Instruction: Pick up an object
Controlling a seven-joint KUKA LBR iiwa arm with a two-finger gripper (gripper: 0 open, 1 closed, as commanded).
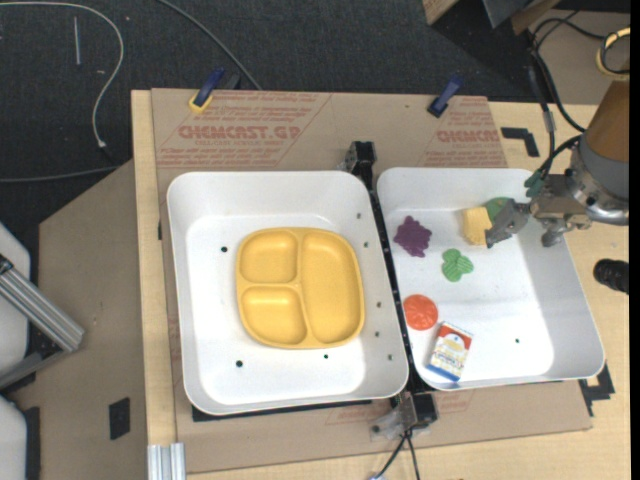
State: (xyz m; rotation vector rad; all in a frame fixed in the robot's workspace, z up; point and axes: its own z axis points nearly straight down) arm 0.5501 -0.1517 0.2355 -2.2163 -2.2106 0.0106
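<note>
The right bin (560, 308) holds several small objects. A yellow block (476, 225) lies near its back, with a light green piece (498, 208) just behind it. To the left sits a purple toy (411, 236), then a small green toy (456, 264), an orange-red disc (420, 312) and a little printed box (451, 351) near the front. My gripper (527, 229) hovers over the back right of this bin, open, nothing between its fingers. Its left finger (500, 225) is right beside the yellow block.
The left bin (200, 268) carries a yellow divided plate (300, 287). A dark divider with clamps (361, 156) runs between the bins. Cables (545, 78) trail behind the arm at the back right. Cardboard (300, 118) lies under both bins.
</note>
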